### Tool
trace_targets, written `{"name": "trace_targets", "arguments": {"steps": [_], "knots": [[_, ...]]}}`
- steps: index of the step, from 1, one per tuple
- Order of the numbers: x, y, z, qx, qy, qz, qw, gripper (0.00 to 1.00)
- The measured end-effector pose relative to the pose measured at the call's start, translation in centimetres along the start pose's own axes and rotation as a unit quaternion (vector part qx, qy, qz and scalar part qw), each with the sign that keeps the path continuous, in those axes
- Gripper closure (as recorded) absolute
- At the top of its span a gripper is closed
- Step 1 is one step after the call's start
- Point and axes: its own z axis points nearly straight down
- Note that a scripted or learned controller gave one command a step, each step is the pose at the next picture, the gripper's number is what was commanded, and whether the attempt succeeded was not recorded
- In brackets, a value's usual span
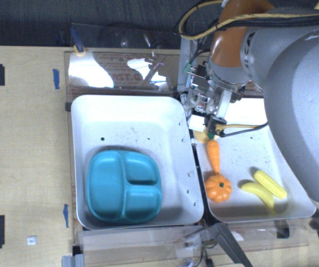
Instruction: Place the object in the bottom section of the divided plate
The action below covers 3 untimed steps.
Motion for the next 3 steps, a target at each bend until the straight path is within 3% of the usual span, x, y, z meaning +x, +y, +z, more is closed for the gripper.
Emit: {"name": "trace_targets", "arguments": {"steps": [1,2,3], "knots": [[-0.1,0.1,-1.1,-0.002,-0.001,0.000,1.0000,1.00],[4.8,-0.8,-5.5,-0.001,0.000,0.068,0.9977,1.00],[0.5,-15.8,0.1,0.003,-0.002,0.161,0.9870,1.00]]}}
